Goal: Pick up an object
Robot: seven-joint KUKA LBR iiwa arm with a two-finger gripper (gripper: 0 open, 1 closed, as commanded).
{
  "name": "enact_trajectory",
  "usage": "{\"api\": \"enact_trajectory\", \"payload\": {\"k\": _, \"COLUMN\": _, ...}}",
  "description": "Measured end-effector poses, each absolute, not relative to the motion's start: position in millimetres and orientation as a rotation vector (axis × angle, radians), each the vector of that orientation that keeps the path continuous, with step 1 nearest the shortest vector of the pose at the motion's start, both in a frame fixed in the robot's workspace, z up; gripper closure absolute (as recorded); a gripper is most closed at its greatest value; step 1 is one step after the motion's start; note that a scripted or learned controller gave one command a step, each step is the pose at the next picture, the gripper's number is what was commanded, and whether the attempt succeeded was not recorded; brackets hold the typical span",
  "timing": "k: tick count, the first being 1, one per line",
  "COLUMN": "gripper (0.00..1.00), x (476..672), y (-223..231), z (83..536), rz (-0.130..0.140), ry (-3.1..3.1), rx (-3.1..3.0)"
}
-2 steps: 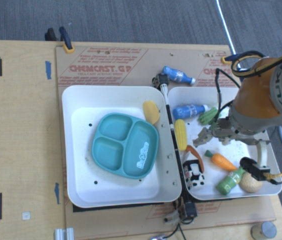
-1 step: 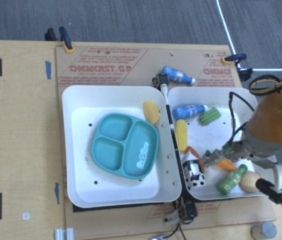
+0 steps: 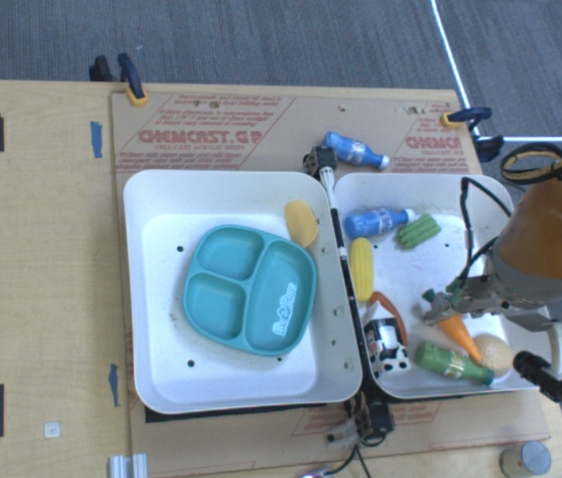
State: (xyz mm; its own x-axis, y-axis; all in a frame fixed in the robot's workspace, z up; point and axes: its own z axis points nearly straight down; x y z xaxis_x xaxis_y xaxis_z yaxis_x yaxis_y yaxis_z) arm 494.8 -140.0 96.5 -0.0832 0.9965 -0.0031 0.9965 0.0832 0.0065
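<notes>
My gripper [image 3: 444, 307] is low in the right bin [image 3: 480, 189], at its near right part. Its tip is right at the top end of an orange carrot [image 3: 458, 336], which lies on the bin floor pointing toward the front. Just in front of the carrot lies a green bottle [image 3: 451, 362], and a beige egg-shaped piece [image 3: 491, 351] rests to its right. A blue bottle [image 3: 376, 222], a green vegetable [image 3: 418, 232] and a yellow corn cob [image 3: 361, 268] lie farther back in the same bin.
The left bin [image 3: 151, 267] holds a teal divided plate [image 3: 249, 289] and a yellow fruit [image 3: 301, 223]. A black-and-white item [image 3: 387, 345] and an orange curved piece [image 3: 385, 307] lie by the divider. A second blue bottle [image 3: 354, 150] lies behind the bins.
</notes>
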Motion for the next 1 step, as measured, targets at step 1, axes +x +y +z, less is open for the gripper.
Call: {"api": "enact_trajectory", "payload": {"k": 1, "gripper": 1.00, "x": 485.1, "y": -70.5, "z": 184.7, "rz": 0.002, "ry": 2.225, "rx": 2.218}}
